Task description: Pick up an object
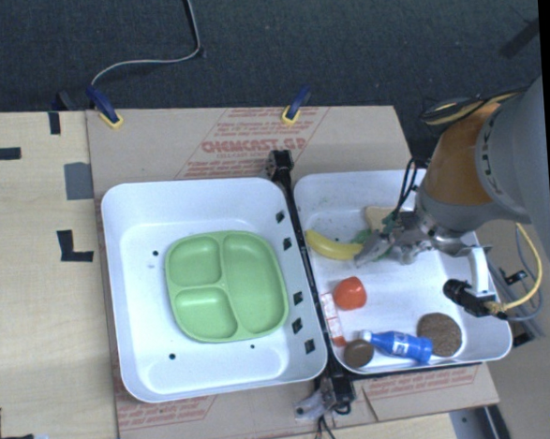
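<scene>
My gripper [371, 247] reaches in from the right over the right bin [481, 345], its fingertips just right of a yellow banana [331, 246] near the bin's left wall. An orange cup [350, 293] lies below the banana. A blue bottle [399, 345] lies along the front wall between a small brown round piece [359, 352] and a larger brown disc [439, 333]. A tan piece [380, 218] peeks out behind the gripper.
The left bin [130, 224] holds a green divided plate [227, 285]. A black clip divider [290, 213] joins the two bins. The arm's orange band [452, 169] and grey body cover the right bin's far right corner. Cables hang at the right edge.
</scene>
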`<state>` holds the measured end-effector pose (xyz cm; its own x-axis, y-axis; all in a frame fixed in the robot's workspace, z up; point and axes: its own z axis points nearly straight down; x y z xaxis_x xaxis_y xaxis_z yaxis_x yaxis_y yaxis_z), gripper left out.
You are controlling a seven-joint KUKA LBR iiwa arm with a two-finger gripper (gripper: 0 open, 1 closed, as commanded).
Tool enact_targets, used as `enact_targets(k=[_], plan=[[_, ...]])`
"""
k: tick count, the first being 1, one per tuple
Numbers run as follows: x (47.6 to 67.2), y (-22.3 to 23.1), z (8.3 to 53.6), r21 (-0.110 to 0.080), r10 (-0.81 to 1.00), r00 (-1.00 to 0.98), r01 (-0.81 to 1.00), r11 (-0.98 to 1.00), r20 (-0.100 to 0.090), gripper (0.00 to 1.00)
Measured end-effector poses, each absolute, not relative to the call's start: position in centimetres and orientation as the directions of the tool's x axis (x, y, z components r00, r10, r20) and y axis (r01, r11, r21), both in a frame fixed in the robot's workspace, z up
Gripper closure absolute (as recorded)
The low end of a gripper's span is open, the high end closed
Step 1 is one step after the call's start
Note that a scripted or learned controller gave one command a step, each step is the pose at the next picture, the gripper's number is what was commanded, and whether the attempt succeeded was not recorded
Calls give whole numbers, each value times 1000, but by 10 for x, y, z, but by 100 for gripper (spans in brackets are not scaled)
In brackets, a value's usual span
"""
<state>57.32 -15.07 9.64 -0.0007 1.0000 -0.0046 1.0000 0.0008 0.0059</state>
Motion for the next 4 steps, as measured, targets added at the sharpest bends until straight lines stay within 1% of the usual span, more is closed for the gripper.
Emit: enact_targets(k=[1, 2, 3, 4], plan=[[646, -132, 86, 4, 1000, -2, 1000, 2, -1, 0], [646, -133, 96, 4, 1000, -3, 1000, 3, -4, 100], [669, -63, 186, 2, 1000, -3, 1000, 3, 0, 100], [632, -163, 194, -1, 1000, 2, 1000, -2, -3, 100]])
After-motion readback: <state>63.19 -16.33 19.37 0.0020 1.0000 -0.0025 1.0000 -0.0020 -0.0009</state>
